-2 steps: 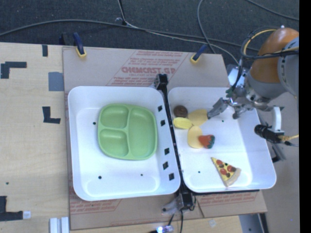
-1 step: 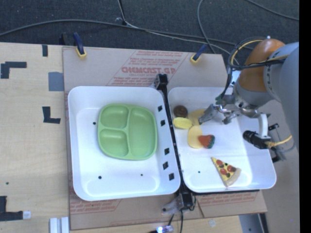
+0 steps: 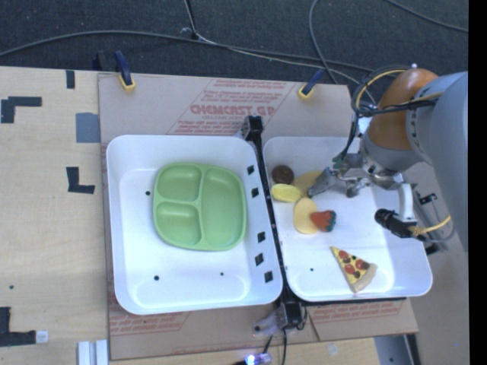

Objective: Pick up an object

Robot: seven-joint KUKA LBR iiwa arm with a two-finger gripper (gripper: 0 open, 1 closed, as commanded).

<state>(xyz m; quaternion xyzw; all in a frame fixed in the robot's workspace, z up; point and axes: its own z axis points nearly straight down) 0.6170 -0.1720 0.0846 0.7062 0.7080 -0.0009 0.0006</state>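
The right bin (image 3: 403, 280) holds several toy foods. A brown round piece (image 3: 282, 174) lies near the divider, with a yellow lemon-like piece (image 3: 286, 193) just below it. A pale yellow piece (image 3: 305, 216) sits beside a red strawberry (image 3: 324, 220). A pizza slice (image 3: 353, 268) lies toward the front. My gripper (image 3: 326, 184) hangs low over the bin's back half, its fingers spread open just right of the yellow piece, above another yellow item (image 3: 308, 179). Nothing sits between the fingers.
The left bin (image 3: 129, 265) carries a green divided plate (image 3: 201, 207). Black clips run along the divider (image 3: 262, 204) between the bins. Cables loop over the dark floor behind the bench, and blue-yellow clamps (image 3: 124, 73) hold the cardboard base.
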